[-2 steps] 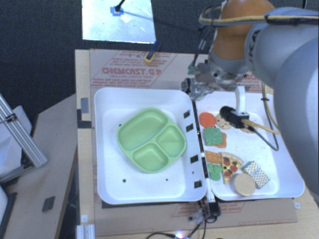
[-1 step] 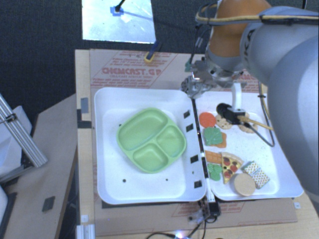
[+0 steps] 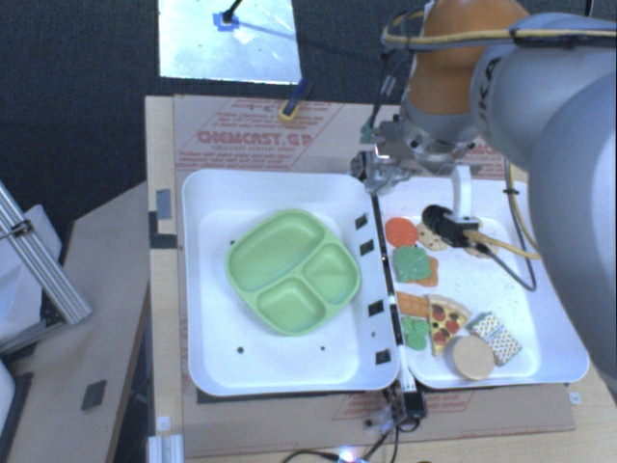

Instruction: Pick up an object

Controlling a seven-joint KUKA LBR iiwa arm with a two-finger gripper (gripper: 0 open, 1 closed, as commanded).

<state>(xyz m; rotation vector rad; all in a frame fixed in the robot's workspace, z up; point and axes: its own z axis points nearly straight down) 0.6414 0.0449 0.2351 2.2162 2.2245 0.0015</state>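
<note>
Grey arm (image 3: 554, 123) nearest, in from right, above right bin (image 3: 557, 353). Gripper (image 3: 379, 174) low at far end of divider (image 3: 389, 297) between bins; open or closed, cannot tell. Lying loose in right bin, apart from gripper: tan disc (image 3: 472, 358) at near edge, checkered block (image 3: 497, 337) touching it, pizza slice (image 3: 446, 319), green toy (image 3: 415, 264), red round (image 3: 401, 231). Left bin (image 3: 207, 350): green plate (image 3: 294, 270) in middle.

Your surface (image 3: 106, 258): tan wood, printed cardboard sheet (image 3: 251, 128) flat on it. Two white bins on cardboard, touching: left bin (image 3: 207, 340) at 9 o'clock, right bin (image 3: 545, 307) at 3.
</note>
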